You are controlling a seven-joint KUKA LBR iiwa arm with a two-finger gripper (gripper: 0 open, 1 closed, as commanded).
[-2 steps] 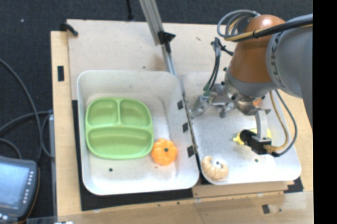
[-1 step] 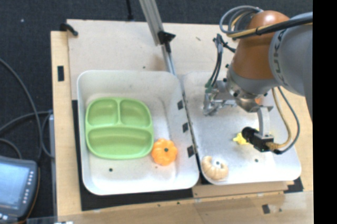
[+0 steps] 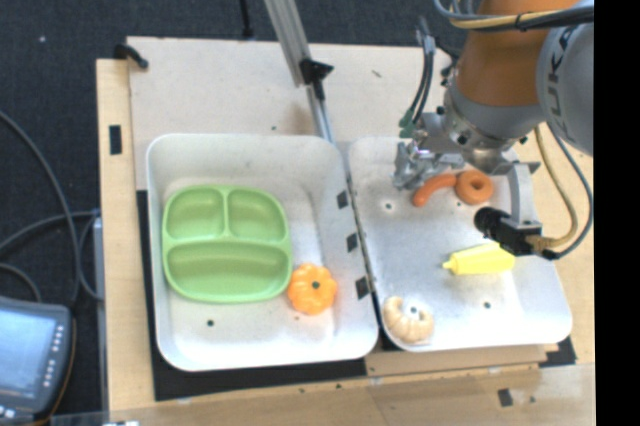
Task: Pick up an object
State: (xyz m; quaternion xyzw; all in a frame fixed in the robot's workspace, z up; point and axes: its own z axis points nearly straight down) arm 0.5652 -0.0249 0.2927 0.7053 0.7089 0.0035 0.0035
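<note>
Dark carpet surrounds a tan bench (image 3: 220, 94) w/ two shallow white bins side by side. Left bin (image 3: 200, 154) has a green divided tray (image 3: 226, 243) and a small orange pumpkin (image 3: 313, 289) touching the tray's lower-right corner. Right bin (image 3: 520, 314) holds an orange carrot-like piece (image 3: 432, 189), an orange ring/donut (image 3: 473, 185), a yellow item (image 3: 481, 261) and a pale round thing (image 3: 409, 319) at the bin's near edge, details hard to read. Arm comes in from the right; gripper (image 3: 412, 164) sits low over the right bin's far end, just beside the carrot piece. Wrist bulk hides much of it, so can't tell its state. Metal post (image 3: 285, 14) rises at a slant behind the bins.
</note>
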